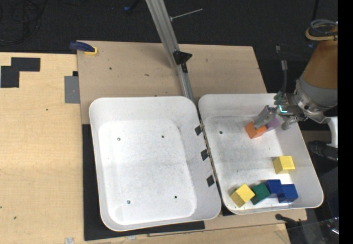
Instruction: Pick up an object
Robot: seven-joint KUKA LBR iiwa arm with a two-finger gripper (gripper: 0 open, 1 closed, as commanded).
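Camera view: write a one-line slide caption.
Arm's pincer low in the right bin beside an orange block; yellow, green and blue blocks near the front rim.

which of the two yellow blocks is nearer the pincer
The upper yellow block, alone by the right bin's right side, is nearer the pincer. The other yellow block sits at the front edge beside the green block.

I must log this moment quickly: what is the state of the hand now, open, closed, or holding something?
Hand: over the right bin, at the orange block; open or closed cannot be told, and no hold is visible.
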